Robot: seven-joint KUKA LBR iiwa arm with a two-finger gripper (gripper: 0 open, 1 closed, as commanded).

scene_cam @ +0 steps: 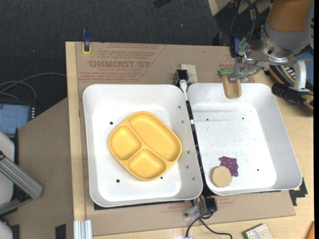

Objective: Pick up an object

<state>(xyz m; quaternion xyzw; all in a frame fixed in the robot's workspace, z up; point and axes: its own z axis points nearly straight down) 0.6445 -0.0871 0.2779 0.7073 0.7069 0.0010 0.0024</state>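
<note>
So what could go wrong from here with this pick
The gripper hangs at the right bin's far rim with a tan block at its fingers; a weak pinch could drop it outside. The tan disc touches the purple grape cluster, so a later grab may catch both.

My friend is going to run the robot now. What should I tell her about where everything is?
Gripper: above the far rim of the right bin, with a tan block between its fingers.
Left bin: a yellow divided plate lies in the middle.
Right bin: a purple scrap and a round tan disc sit touching near the front edge.
Done: the block looks picked up.
Left: probably just check the grip holds.
</note>
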